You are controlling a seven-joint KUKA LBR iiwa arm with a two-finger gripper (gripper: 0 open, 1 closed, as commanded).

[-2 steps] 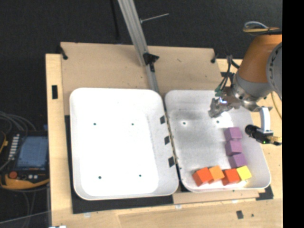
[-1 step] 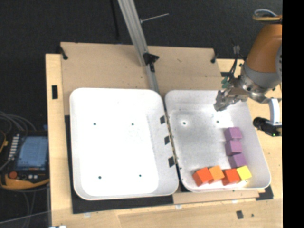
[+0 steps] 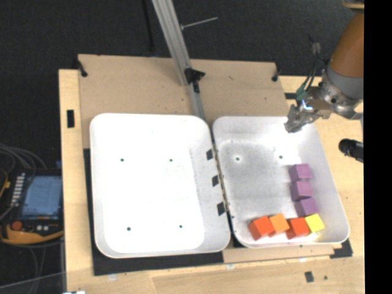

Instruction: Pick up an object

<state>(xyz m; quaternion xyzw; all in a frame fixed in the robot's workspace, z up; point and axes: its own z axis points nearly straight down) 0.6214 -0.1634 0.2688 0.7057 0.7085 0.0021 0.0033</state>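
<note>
In the right bin several blocks lie near the front right corner. Three purple blocks run down the right side: one, another and a third. Along the front wall sit an orange-red block, an orange one, a red one and a yellow one. My gripper hangs over the bin's back right corner, well behind the purple blocks, with nothing seen in it.
The left bin lies beside the right one. A slanted metal rail runs from the top toward the gap between the bins. A tablet-like device sits off the bench at left.
</note>
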